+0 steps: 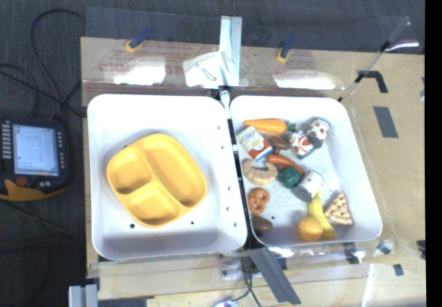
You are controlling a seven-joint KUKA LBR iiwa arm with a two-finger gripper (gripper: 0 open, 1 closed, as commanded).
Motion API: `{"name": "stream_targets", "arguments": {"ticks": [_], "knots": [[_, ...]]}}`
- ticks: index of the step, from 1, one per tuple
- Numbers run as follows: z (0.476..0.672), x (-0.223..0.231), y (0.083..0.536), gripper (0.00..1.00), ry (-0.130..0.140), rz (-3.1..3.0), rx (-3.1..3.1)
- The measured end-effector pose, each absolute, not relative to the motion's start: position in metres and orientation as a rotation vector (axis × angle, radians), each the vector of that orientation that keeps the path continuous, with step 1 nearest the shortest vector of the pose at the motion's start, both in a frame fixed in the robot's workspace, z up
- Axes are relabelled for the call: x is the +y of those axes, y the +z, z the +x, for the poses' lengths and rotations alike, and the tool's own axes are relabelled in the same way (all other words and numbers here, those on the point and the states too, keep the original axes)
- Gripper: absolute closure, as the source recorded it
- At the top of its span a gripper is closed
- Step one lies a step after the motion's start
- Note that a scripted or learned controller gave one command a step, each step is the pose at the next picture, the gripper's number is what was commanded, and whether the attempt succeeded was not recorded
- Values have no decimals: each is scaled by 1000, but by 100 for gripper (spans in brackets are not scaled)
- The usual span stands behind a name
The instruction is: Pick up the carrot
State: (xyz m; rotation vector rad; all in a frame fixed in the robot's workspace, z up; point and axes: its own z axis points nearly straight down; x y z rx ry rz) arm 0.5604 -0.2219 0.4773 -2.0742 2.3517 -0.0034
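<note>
Jaws' state: cannot tell. Orange tapered plastic carrot (266, 124) lies at right white bin's (364, 181) far edge, touching small carton (250, 141); crowding risks wrong-item grab.

Two white bins side by side on bench (397, 161). Left bin (103, 230) holds yellow divided tray (156, 179), tilted diagonally. Right bin (359, 181) holds toy food: carrot (266, 125) near upper left corner of bin, pointing left; pretzel (258, 198) lower left; banana (318, 210), orange (310, 230) and pizza slice (338, 210) lower right. Handheld pendant (33, 156) at frame's left edge, on dark floor.
</note>
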Motion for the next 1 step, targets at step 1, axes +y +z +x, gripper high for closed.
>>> {"name": "stream_targets", "arguments": {"ticks": [1], "knots": [[541,-215,398,100,9,-2435,1982]]}}
